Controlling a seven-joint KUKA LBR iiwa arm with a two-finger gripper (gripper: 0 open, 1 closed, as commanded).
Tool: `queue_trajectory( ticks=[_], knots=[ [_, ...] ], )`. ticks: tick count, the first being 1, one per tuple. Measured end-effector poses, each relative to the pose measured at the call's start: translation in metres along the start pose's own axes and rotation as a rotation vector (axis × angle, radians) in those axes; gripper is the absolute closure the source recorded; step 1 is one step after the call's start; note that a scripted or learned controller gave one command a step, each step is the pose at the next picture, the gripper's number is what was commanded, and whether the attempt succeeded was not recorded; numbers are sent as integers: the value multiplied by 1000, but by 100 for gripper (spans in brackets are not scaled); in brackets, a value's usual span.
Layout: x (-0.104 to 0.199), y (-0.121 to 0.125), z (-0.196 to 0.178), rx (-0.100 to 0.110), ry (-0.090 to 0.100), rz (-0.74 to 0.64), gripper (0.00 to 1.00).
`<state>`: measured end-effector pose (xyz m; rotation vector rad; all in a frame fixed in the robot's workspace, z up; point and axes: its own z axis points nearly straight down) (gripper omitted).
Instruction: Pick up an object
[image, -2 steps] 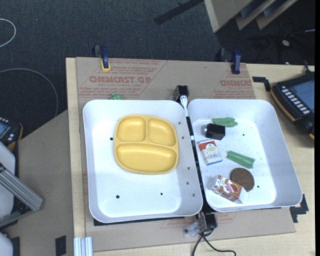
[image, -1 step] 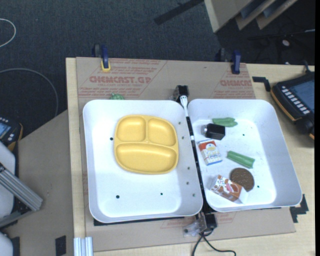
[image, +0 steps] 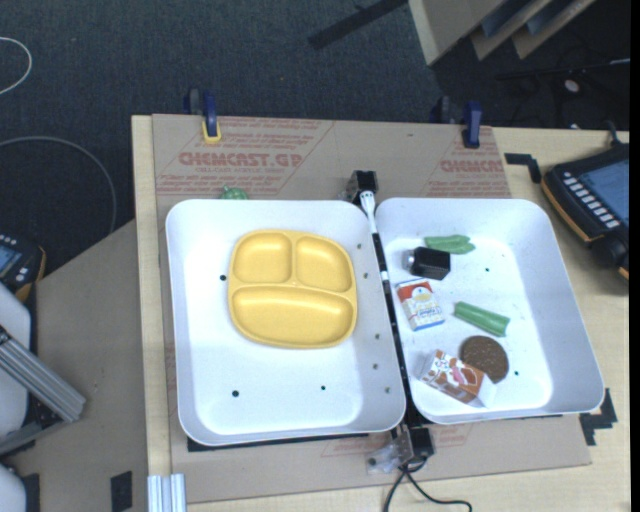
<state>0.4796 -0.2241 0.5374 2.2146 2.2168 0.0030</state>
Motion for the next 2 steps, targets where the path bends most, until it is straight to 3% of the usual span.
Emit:
queue_trajectory(
  ticks=[1, 2],
  knots=[
    [1, -1, 80, 14, 6, 2, 100],
    [0, 0, -3, -4, -1, 0, 100]
  ],
)
